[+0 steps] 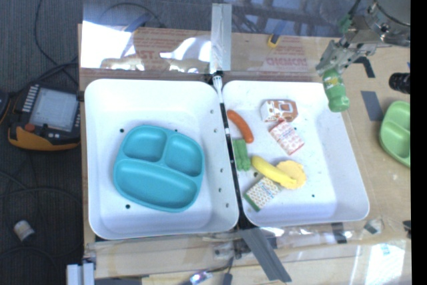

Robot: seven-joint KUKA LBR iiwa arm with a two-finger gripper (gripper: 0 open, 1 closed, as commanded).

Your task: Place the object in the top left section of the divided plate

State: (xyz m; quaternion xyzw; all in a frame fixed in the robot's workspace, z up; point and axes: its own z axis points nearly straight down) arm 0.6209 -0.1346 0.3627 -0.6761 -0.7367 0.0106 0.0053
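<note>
Green toy [336, 95] hangs between the fingers of my gripper [331, 74], closed on it above the right bin's [347, 170] far right corner; the teal divided plate [159, 167] sits in the left bin [107, 103].

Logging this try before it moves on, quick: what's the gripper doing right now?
Gripper: shut on the green object, hanging over the right bin's far right corner.
</note>
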